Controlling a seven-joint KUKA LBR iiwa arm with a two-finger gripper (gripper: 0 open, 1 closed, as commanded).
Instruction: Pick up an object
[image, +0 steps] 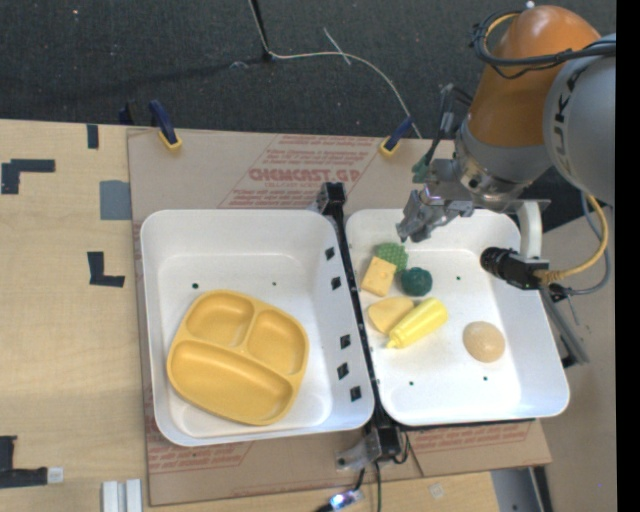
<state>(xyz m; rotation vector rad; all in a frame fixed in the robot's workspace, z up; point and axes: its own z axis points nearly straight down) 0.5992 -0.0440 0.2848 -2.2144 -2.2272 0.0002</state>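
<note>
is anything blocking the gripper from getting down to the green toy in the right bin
Nothing visible does. The gripper hangs above the far part of the right bin, and the green toy lies just below and beside it, uncovered. The yellow block touches its near side.

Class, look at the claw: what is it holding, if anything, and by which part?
Nothing. The claw hangs above the right bin, with nothing between its fingers.
</note>
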